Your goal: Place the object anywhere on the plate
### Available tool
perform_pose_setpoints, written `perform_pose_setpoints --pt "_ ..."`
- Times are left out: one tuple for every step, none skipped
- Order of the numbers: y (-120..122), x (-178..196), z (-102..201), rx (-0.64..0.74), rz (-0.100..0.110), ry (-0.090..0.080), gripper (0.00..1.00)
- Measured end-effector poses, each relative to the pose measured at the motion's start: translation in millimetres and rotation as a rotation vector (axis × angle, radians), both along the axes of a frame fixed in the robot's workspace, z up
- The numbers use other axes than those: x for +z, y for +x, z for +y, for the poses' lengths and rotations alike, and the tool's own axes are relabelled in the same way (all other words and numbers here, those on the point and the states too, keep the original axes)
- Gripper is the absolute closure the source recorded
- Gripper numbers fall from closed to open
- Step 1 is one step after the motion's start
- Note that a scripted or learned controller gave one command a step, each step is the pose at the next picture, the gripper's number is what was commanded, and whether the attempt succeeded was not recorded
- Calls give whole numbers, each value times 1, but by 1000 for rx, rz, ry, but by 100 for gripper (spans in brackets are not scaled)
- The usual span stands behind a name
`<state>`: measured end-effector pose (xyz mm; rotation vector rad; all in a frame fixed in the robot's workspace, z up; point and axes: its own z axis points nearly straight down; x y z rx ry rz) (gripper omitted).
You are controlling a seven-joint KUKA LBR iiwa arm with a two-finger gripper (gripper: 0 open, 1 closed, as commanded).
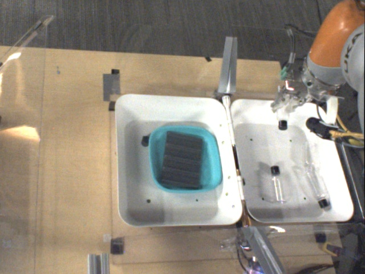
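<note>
The dark ridged block (pixel 182 158) lies flat on the teal plate (pixel 155 163), which sits in the middle of the left bin (pixel 128 153). If this block is the object meant, the placing looks done, though that is a judgement from how things lie. The gripper (pixel 287 100) hangs over the far rim of the right bin (pixel 251 210), below the arm's orange band (pixel 336 33), and nothing can be seen held in it. Whether it is open or closed cannot be told at this size.

From the gripper the block lies well away, to the view's left and nearer the camera, across the wall where the two bins meet. Its long axis runs roughly from the far side to the near side of the bin, tilted a little, and its grooves cross that axis.

The block looks matte, charcoal grey and possibly foam-like, a rounded rectangle with parallel ribs. The plate is smooth glossy plastic, squarish with soft corners and a raised lip. The bins are shallow, white and hard. In the right bin lie two clear vials (pixel 277 186) (pixel 315 181) with black caps, and a small black piece (pixel 282 124) rests just below the gripper
</note>
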<state>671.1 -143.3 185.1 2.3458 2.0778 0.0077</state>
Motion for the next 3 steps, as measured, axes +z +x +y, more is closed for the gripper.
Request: perform_pose_setpoints --pt "-29 1 74 232 4 2 100" --pt "-83 0 140 226 4 2 100" --pt "-83 0 139 225 4 2 0"
